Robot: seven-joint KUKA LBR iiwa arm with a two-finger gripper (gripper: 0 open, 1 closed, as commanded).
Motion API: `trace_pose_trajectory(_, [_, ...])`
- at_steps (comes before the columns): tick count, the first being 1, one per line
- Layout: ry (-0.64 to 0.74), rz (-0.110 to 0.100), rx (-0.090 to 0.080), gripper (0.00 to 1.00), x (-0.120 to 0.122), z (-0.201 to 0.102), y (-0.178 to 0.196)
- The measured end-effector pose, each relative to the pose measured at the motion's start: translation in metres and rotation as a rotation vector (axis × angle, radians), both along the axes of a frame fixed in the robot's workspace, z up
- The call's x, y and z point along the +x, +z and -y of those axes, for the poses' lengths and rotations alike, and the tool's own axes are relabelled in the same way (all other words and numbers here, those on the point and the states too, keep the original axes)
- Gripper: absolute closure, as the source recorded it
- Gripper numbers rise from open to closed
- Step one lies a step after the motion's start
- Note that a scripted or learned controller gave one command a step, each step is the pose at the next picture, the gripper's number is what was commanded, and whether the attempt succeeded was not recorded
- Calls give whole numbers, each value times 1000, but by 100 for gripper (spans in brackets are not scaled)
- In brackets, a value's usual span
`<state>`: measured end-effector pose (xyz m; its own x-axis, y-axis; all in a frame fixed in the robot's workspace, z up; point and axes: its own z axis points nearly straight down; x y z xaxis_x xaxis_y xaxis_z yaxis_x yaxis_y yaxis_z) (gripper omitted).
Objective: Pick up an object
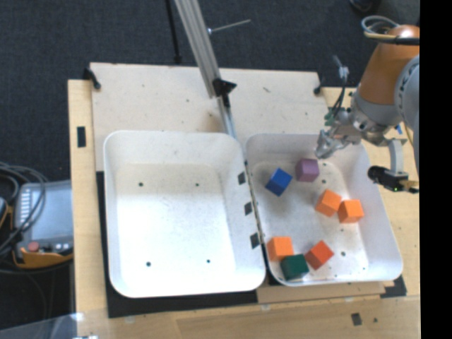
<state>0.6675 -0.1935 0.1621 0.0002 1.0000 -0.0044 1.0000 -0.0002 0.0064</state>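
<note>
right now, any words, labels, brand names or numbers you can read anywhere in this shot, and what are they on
No text can be read anywhere in this view.
Blocks in the right bin, such as the purple block and blue block: plain faces, no markings.
Left bin: dark dots, not characters.
Grey device with an orange base at the left edge: any label is too small and blurred to read.
Gripper and arm: no legible marking.

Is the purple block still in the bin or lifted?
In the bin: the purple block rests on the right bin's floor, just below the gripper.
</note>
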Motion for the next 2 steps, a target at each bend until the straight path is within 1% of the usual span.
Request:
trace_pose_trajectory(1, [3, 2, 2, 100, 7, 5, 63])
trace_pose_trajectory(2, [3, -8, 1, 100, 7, 6, 44])
